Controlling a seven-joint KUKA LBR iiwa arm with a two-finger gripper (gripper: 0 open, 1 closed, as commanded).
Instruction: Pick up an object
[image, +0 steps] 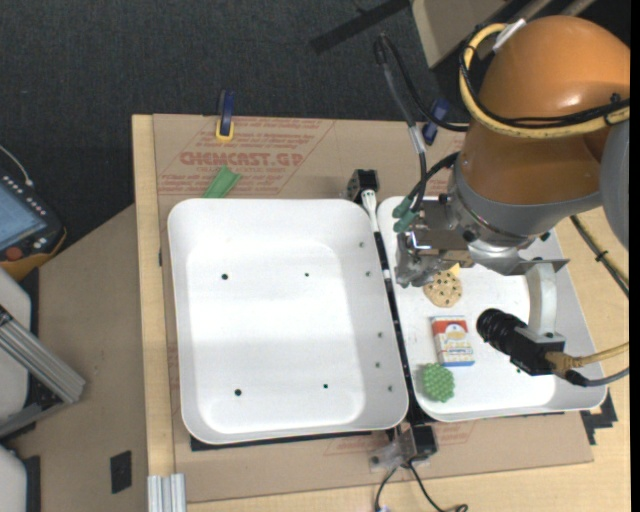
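The pincer (418, 262) hangs just above, perhaps touching, the cookie (443, 290).

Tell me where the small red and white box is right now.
The small red and white box lies in the right bin, between the tan cookie-like piece above it and the green bumpy ball below it.
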